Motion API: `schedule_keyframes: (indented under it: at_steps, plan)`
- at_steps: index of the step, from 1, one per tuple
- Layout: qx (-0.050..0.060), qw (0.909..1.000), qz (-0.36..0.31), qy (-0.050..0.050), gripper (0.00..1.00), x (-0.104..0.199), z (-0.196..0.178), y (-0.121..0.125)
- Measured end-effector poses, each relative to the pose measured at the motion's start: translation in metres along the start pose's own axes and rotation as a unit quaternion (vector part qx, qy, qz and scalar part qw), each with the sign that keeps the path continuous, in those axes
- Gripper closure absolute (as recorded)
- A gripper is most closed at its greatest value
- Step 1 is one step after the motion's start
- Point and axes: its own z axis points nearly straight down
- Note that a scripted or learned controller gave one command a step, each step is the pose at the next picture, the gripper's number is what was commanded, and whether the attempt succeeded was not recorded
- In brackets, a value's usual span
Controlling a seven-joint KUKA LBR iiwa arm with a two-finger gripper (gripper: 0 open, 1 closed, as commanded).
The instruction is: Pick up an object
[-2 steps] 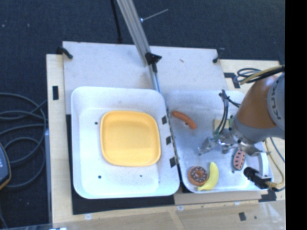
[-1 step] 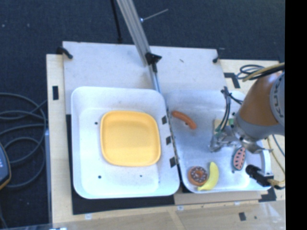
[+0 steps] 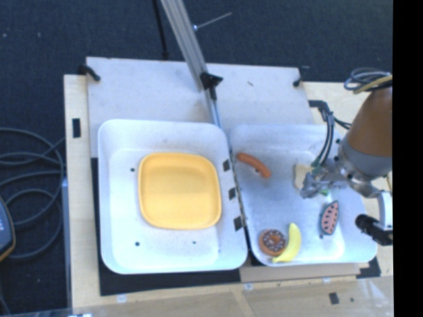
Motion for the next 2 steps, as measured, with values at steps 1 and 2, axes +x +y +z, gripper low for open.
schedule_keyframes:
  at_steps: [1,2]
  plan:
    - [0.0,1.0,0.0,0.0,1.0,-0.007,-0.061,0.003]
    - [0.002,1.0,0.0,0.0,1.0,-0.008,-0.078,0.003]
